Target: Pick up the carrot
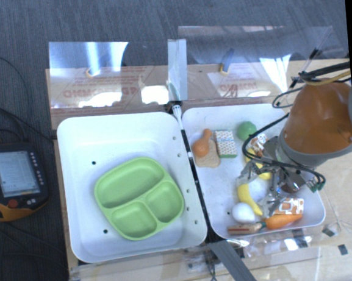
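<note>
The carrot [280, 221], short and orange, lies against the front wall of the right bin [220, 191], near its front right corner. My gripper [271, 188] hangs low over that bin, just behind and above the carrot, under the arm's orange band [321, 118]. The gripper's body and cables hide the bin floor beneath it. Nothing can be made out in its grasp, and the carrot rests on the bin floor apart from it.
Around the gripper lie a yellow banana [247, 195], a white egg [243, 211], a brown sausage [244, 229] and an orange-white packet [292, 206]. Farther back are a green ball [246, 129], a small box [226, 143] and bread [208, 158]. The left bin holds a green divided plate [139, 197].
</note>
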Robot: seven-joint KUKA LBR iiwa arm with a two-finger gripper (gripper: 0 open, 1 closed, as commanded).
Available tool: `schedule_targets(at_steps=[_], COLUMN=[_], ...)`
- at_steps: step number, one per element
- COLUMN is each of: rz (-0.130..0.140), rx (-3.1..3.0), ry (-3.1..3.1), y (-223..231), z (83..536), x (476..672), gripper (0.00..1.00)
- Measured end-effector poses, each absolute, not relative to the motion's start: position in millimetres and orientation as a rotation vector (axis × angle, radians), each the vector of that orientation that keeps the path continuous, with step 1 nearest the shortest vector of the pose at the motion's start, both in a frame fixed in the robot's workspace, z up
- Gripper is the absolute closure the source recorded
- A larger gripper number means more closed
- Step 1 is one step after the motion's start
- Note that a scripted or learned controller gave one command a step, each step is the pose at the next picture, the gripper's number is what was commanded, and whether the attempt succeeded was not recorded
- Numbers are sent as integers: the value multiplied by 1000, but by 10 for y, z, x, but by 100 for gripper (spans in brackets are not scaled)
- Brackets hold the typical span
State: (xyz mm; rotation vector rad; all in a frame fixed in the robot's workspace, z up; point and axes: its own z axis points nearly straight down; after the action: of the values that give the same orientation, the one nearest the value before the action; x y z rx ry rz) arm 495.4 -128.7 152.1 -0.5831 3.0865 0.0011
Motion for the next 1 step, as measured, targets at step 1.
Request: schedule_targets(at_steps=[1], rz=[-4], rx=[-584], ry=[3084], y=[-1285], z=[1616], x=[4969], gripper=[100])
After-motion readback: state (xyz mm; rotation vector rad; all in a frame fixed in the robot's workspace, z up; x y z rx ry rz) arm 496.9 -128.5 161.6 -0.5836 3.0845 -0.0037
